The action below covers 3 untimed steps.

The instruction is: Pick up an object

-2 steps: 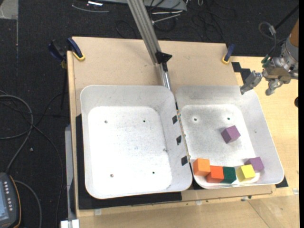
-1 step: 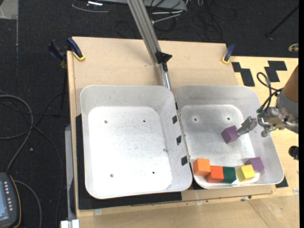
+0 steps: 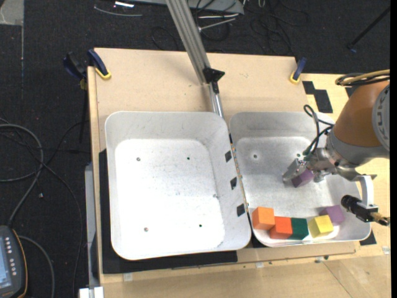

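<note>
Grasp step underway: gripper point(image 3: 300, 174) in right bin point(image 3: 273, 129), fingers clenched on purple block point(image 3: 303, 178) btwn them. Other blocks point(image 3: 298, 226) sit well below fingertips at near wall. Next: lift straight up w/o slipping.

Arm point(image 3: 366, 126) cut off at right edge. Purple block point(image 3: 303, 178) partly hidden by claw point(image 3: 298, 174); grip state indeterminate.
</note>
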{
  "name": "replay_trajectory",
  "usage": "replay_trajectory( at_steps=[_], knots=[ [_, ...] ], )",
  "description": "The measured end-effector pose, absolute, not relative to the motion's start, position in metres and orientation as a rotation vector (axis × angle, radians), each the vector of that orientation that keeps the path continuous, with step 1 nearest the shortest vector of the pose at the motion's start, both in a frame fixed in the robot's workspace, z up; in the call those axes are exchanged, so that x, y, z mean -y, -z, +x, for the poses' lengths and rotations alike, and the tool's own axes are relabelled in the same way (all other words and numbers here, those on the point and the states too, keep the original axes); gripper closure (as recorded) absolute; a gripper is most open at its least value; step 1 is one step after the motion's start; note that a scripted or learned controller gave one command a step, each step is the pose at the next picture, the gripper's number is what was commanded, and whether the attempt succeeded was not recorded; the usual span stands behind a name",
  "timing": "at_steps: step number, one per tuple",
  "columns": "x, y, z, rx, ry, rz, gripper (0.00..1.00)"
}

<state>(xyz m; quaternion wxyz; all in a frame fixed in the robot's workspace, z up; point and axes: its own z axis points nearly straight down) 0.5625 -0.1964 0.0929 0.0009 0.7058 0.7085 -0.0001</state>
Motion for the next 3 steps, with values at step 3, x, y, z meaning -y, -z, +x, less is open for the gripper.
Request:
replay_trajectory(
  at_steps=[3],
  knots=[
    [0.054, -0.197, 0.574, -2.233, -0.007, 2.211, 1.00]
  ],
)
